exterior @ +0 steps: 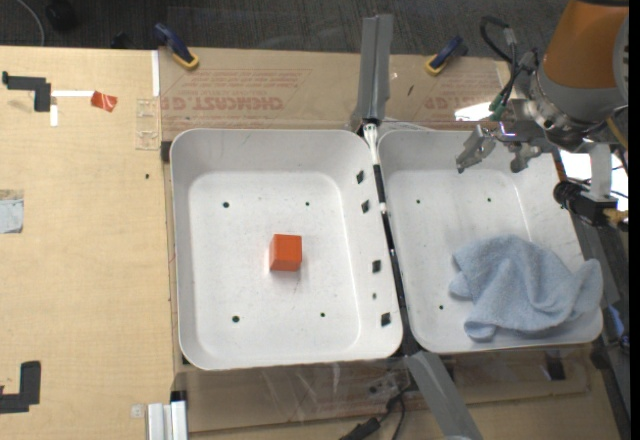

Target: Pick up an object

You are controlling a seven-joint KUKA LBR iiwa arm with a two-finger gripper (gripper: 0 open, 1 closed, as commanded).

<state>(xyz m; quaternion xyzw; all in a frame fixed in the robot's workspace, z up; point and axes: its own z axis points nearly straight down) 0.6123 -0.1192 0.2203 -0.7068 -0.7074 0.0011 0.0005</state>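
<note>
Up near the far right corner of the right-hand shallow white plastic bin [430, 328], the two metal fingers [468, 158] of the gripper [492, 160] are spread apart with nothing between them, hanging over the bin's bare floor. Above them rises the grey arm with its orange band [588, 28], reaching in from the right. Nearer the camera in the same bin, a crumpled pale blue cloth [520, 286] lies against the right wall, well apart from the gripper. Across the divider, the left-hand shallow white bin [200, 228] holds a small orange-red cube [286, 253] near its middle. Both bins sit on the table [70, 258], whose light wooden surface stretches away to the left.
</note>
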